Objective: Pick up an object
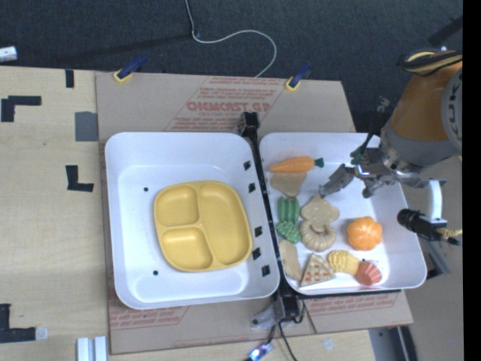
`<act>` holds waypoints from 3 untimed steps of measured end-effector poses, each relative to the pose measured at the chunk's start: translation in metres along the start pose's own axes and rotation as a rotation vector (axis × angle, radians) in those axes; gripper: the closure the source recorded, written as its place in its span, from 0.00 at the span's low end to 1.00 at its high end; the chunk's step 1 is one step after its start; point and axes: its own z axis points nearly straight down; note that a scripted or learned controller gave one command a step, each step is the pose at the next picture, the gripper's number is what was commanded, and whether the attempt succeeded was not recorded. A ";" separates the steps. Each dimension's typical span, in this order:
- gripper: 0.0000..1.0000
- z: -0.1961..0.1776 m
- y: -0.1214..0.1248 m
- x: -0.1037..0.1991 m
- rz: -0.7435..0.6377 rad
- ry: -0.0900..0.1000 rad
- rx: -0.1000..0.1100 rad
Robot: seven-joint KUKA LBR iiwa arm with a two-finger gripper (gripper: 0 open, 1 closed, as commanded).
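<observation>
The right bin (pixel 402 258) holds several toy foods. Among them are a carrot (pixel 291 165), a green pod (pixel 288 218), a tan mushroom (pixel 320 212), an orange (pixel 364 233), a pizza slice (pixel 316 271), a yellow piece (pixel 343 261) and a red strawberry (pixel 369 274). My gripper (pixel 353 184) hangs over the bin's upper right part, above bare white floor. It is just up and right of the mushroom and above the orange. Its fingers (pixel 335 180) are spread open and nothing is between them.
The left bin (pixel 128 201) holds a yellow divided plate (pixel 201 226). A black divider (pixel 259 194) runs between the bins. Both bins sit on a cardboard sheet (pixel 218 104). A white cable (pixel 225 36) lies on the dark floor behind.
</observation>
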 end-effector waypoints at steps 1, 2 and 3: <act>0.00 -0.007 0.003 0.000 -0.003 -0.002 -0.013; 0.00 0.037 0.006 0.000 -0.004 -0.002 -0.009; 0.00 0.092 0.006 -0.010 -0.002 -0.002 -0.009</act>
